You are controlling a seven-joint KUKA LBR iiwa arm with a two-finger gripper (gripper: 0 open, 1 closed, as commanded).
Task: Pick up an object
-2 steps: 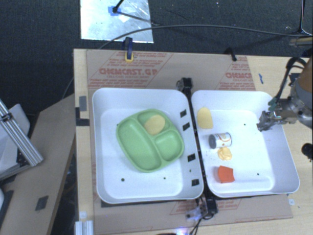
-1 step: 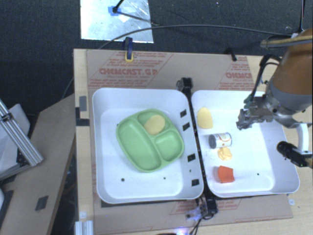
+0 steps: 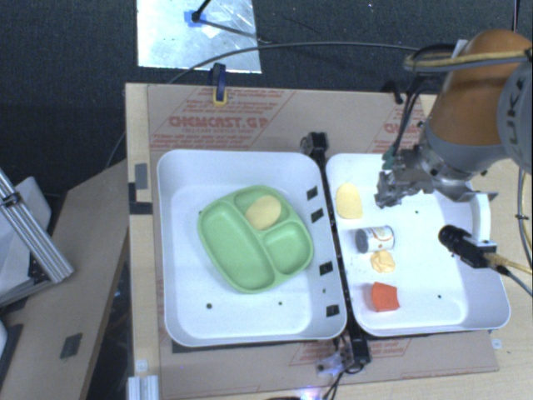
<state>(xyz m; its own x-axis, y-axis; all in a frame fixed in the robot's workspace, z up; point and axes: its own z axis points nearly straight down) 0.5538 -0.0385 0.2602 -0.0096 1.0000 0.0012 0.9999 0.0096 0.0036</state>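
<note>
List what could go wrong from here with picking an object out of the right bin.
1. The small can lies on its side and may roll away if nudged.
2. The can and the pale yellow piece sit close together, so the gripper could knock one while reaching for the other.

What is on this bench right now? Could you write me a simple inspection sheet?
Surface: two shallow white bins side by side, left bin and right bin, on a brown board.
Job's things: in the right bin, a yellow piece, a small can on its side, a pale yellow lump and an orange-red block; all lie apart.
Clutter: a green divided tray in the left bin, with a yellow item in its upper compartment.
Pincer: the pincer hangs over the right bin, beside the yellow piece; nothing seen in it.
Cables: a dark cable arcs behind the bench.
Surroundings: a shiny sheet on dark floor.
</note>
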